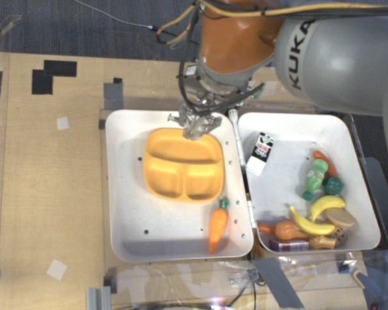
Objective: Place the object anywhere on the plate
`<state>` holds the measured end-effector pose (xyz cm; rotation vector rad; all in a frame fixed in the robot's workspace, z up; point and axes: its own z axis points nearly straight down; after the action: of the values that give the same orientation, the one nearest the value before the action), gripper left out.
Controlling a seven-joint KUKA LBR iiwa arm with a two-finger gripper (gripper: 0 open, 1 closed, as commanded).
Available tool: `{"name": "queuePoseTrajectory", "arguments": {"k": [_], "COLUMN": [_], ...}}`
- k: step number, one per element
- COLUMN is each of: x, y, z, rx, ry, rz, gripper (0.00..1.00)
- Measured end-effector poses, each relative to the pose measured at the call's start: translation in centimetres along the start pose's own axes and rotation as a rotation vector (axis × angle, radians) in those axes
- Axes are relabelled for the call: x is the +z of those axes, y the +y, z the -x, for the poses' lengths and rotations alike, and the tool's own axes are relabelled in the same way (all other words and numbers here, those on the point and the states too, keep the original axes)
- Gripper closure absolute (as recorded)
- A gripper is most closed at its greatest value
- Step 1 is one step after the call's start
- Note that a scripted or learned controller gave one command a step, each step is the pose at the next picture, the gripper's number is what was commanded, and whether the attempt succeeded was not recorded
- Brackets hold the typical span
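1. The bench [45,192] carries two shallow white bins side by side: the left bin [126,192] and the right bin [349,173].
2. A yellow plate [183,165] with three compartments lies in the upper middle of the left bin.
3. A toy carrot [217,229] lies in the same bin, on the white floor below and to the right of the plate, close to the bin's right wall. It is beside the plate, not on it, its green top pointing toward the plate's lower right corner.
4. The grey arm [336,50] reaches in from the right, its orange band [236,28] above the wrist.
5. The gripper [195,125] hangs over the far edge of the plate, at the upper compartment's rim. Whether its fingers are apart or together cannot be made out from this angle, and nothing can be seen between them.
6. The right bin holds a small white and black carton [260,152] near its left wall, a green bottle [314,178], a banana [318,216], a dark green round item [333,186], and several other toy foods clustered in the lower right.
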<state>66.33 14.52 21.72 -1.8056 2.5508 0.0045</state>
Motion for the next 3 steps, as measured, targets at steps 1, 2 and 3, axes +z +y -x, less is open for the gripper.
{"name": "queuePoseTrajectory", "arguments": {"k": [1, 2, 3], "x": [5.2, 11.4, 10.2], "y": [1.7, 0.8, 0.6], "z": [3.6, 4.4, 4.7], "rx": [0.112, 0.39, 0.391], "ry": [0.01, 0.0, -0.01], "rz": [0.007, -0.008, -0.014], "gripper": [1.0, 1.0, 1.0]}}
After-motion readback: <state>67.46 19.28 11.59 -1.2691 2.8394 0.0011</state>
